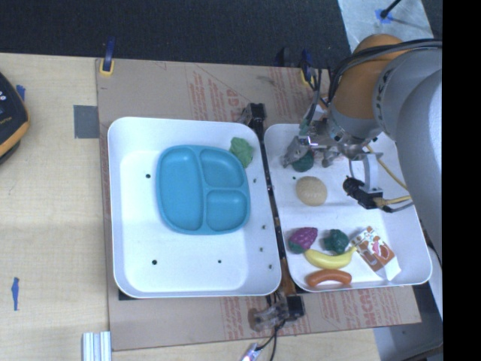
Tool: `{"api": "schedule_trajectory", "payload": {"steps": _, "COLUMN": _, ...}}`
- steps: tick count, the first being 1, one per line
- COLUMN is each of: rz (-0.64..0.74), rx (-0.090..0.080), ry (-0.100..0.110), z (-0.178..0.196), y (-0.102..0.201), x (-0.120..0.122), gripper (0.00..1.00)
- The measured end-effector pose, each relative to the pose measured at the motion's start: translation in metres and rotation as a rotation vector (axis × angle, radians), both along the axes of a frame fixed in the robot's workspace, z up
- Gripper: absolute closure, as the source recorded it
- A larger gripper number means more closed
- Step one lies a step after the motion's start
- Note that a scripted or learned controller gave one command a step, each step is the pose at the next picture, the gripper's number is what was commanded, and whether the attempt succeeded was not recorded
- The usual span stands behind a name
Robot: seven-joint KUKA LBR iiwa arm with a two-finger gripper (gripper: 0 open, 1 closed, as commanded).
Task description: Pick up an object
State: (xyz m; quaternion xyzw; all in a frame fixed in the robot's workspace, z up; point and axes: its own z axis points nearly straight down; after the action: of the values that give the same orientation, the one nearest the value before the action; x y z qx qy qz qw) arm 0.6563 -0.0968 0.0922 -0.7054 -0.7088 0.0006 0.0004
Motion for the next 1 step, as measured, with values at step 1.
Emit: {"api": "schedule_trajectory", "payload": {"steps": 1, "rz": 0.0, "rx": -0.001, "ry": 0.003, "z": -0.0006, "y": -0.0084, "x": -0.0657, "gripper": 0.0}}
